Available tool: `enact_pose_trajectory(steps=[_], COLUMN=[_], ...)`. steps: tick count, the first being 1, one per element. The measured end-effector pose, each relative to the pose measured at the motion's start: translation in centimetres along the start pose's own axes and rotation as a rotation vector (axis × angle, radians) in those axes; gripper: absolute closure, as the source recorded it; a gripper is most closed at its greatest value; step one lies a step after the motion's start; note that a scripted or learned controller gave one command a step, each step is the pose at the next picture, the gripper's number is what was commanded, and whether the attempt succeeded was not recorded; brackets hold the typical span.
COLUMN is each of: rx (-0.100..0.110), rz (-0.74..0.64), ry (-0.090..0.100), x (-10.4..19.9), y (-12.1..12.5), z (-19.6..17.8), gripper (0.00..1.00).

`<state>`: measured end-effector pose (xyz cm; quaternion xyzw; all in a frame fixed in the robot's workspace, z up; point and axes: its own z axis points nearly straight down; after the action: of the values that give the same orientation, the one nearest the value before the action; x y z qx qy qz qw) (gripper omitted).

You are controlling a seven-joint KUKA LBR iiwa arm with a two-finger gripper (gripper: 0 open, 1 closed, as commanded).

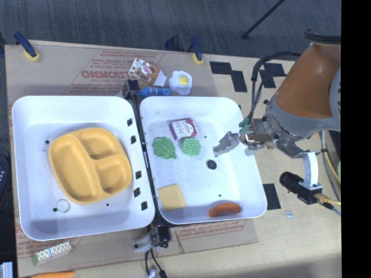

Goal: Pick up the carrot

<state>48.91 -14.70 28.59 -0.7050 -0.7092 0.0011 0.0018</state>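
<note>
On cardboard-covered bench, dark carpet behind

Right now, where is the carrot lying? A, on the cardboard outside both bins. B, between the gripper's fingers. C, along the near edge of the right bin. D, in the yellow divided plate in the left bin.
C: the carrot lies by the near wall of the right bin, apart from the gripper hovering above it.
</note>
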Motion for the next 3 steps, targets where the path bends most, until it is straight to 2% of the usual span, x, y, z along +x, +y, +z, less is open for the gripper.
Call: enact_pose_trajectory(steps=[1,2,3], rx=[0.003,0.002,-0.001], rz=[0.114,0.462,0.440], ry=[0.001,0.001,0.000], x=[3.8,4.6,-0.1], y=[1.0,-0.8,5.9], z=[11.8,19.5,12.0], gripper=[0.00,0.00,0.00])
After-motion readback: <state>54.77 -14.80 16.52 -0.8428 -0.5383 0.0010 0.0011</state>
